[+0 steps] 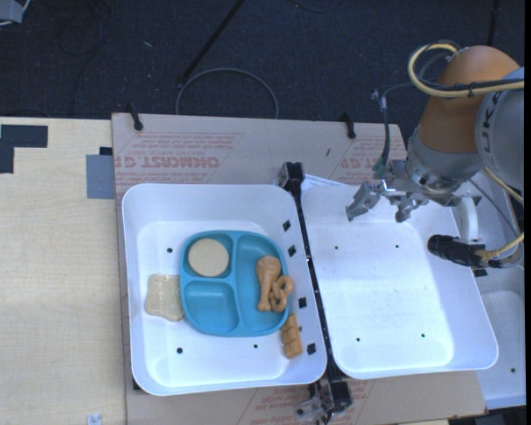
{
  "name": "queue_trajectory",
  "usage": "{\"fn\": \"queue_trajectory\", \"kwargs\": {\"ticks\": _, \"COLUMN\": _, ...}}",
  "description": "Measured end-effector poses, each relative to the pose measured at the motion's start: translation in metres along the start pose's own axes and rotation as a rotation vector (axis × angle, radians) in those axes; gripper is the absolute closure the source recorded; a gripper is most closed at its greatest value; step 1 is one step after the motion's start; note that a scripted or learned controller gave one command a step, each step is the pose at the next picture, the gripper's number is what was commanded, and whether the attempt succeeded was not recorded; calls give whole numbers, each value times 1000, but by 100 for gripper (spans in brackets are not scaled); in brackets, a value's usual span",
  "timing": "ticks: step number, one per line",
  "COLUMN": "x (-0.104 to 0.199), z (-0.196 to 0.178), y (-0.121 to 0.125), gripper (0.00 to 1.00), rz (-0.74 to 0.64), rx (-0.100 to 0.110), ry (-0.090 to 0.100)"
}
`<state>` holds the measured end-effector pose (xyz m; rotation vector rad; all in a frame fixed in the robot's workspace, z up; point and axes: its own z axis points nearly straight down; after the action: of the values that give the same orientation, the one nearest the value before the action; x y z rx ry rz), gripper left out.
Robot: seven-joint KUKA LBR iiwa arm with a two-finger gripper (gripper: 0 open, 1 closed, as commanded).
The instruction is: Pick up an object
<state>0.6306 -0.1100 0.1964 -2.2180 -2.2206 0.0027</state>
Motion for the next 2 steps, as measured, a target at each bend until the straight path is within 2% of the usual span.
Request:
{"fn": "queue_trajectory", "kwargs": {"ticks": 1, "x": -4, "z": 45, "y": -5, "gripper": 0, "rz": 1, "rx": 4, "ry": 0}}
{"fn": "queue_trajectory", "kwargs": {"ticks": 2, "x": -2, "z": 109, "y": -4, "gripper": 0, "rz": 1, "rx": 3, "ry": 0}}
